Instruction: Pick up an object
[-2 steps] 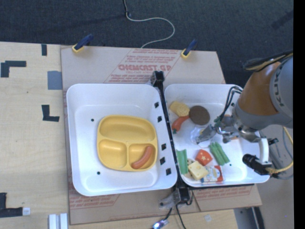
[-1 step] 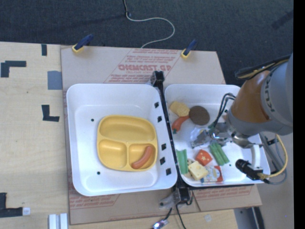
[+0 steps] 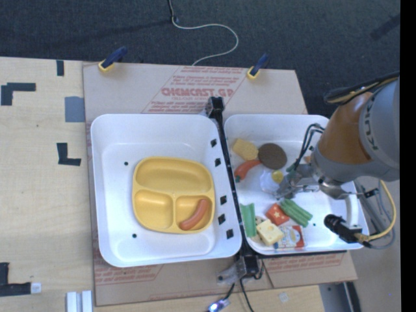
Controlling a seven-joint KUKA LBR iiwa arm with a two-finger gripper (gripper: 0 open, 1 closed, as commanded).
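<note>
Cheese wedge (image 3: pixel 266 230) and red packet (image 3: pixel 290 238) lie at the right bin's (image 3: pixel 316 123) front edge. You see the gripper (image 3: pixel 287 188) low among toys at mid-bin; I cannot tell its state. Judging by this, nothing is lifted yet.

Gripper (image 3: pixel 286 188): low in the right bin (image 3: pixel 312 123). Just left of it: orange sausage (image 3: pixel 247 168), brown disc (image 3: pixel 272 155). Just below it: green stick (image 3: pixel 296 211), cheese wedge (image 3: pixel 268 231). Far left of it: yellow tray (image 3: pixel 156 177) bearing a sausage (image 3: pixel 195 214).
</note>
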